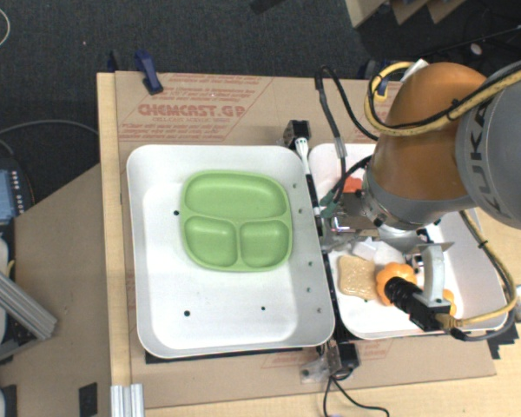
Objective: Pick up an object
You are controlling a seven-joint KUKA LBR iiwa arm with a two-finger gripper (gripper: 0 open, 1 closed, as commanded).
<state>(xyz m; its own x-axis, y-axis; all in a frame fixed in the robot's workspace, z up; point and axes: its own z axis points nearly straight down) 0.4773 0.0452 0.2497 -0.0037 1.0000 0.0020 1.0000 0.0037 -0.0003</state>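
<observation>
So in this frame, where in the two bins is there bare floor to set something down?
The left bin has bare floor along its near edge, below the green divided plate, and a strip down its left wall. The right bin is crowded: the arm hangs over it, with a tan piece and an orange object beneath.

Just one camera here, mounted above the brown cardboard-covered worktop [200,102] and looking down at a slant. It sits far enough back to take in both shallow white plastic bins [156,259] side by side, plus dark carpet beyond the far edge. The big grey-and-orange robot arm [434,137] comes in from the right and blocks much of the right-hand bin.
</observation>
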